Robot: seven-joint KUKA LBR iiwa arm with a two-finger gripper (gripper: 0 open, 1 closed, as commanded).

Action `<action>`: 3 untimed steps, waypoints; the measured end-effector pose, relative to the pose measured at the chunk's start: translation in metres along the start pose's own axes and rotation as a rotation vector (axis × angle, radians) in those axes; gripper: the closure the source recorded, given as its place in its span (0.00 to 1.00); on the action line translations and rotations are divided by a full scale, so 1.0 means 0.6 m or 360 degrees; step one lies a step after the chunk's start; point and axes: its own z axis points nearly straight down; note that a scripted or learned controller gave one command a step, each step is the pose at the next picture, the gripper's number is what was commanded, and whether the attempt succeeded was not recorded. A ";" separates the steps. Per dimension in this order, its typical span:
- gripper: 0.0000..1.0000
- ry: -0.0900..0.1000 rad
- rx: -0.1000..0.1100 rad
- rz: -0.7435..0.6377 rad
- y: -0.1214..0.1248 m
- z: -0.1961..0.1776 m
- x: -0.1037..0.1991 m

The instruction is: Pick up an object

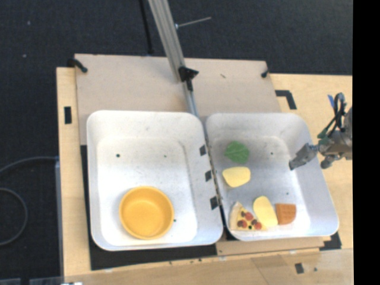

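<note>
Surface: light wood, carrying a tan board at the rear and two shallow white bins side by side.

Left bin: holds one yellow bowl, upright, in the front half, near the front wall.

Right bin: holds five small objects, all in the left and front part. A green leafy piece lies toward the rear, close to the dividing edge. Just in front of it lies a pale yellow piece, apart from the green one. At the front wall, three lie in a row and touch or nearly touch: a wedge with red dots, a pale yellow oval, and an orange block.

Arm: enters at the right edge, wrist level with the middle of the right bin, cables trailing above it. The end effector sits over the right bin's right wall, pointing left and slightly down. Nothing is visible between its fingers; whether they are open or closed cannot be told. It is well apart from all five objects.
</note>
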 end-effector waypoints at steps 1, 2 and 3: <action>0.00 0.0000 -0.0001 0.0001 0.000 0.000 0.000; 0.00 0.0001 0.0009 0.0007 0.004 0.086 0.015; 0.00 0.0000 0.0009 0.0008 0.018 0.167 0.018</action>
